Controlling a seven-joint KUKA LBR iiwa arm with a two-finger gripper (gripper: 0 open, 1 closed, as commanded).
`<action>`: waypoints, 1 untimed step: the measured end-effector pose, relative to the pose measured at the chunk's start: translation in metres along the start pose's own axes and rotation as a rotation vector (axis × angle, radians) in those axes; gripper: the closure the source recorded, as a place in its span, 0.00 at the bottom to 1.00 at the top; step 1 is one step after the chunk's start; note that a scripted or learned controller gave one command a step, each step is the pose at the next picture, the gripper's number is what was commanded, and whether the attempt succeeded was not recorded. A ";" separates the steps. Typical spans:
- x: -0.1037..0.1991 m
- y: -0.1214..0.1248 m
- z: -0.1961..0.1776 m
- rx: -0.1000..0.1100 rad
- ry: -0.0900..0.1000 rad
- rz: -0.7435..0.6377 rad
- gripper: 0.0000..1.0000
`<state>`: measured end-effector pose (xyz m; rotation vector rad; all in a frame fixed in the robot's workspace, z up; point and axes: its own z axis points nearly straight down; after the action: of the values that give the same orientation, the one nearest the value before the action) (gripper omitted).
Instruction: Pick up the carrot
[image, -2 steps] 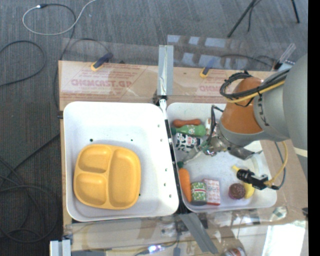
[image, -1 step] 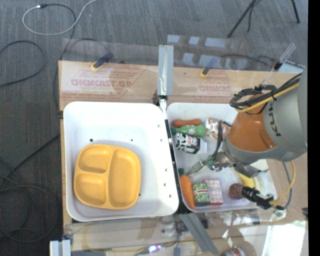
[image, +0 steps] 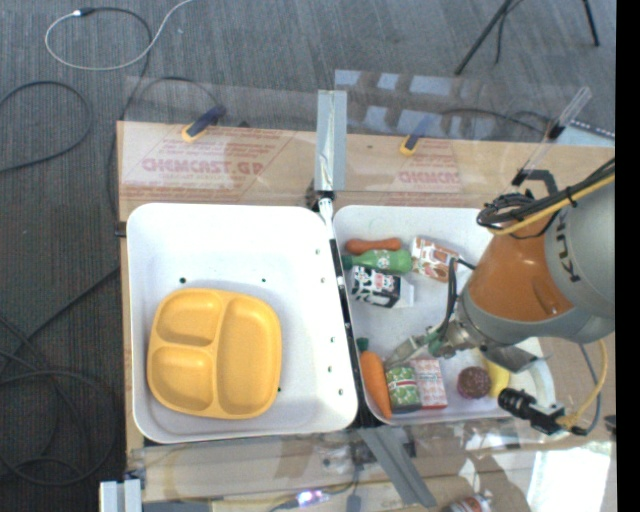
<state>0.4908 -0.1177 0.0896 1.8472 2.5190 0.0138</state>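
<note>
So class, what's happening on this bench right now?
A grey-and-orange robot arm reaches into the right bin, which holds toy groceries. Its gripper hangs near the middle of that bin. The carrot lies at the bin's front left edge, not yet picked up. The left bin holds a yellow divided tray.

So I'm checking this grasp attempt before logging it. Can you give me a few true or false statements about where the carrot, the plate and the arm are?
1. The carrot lies in the right bin, near its lower left corner. True.
2. The yellow plate sits in the right bin. False: it sits in the left bin.
3. The pincer is above the right bin. True.
4. The carrot rests on the yellow plate. False: it lies on the right bin's floor, beside a green and red packet.
5. The plate has three compartments. True.
</note>
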 end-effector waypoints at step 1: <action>-0.003 -0.002 0.000 0.003 0.002 -0.070 0.00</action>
<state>0.4901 -0.1212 0.0893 1.7596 2.5849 0.0115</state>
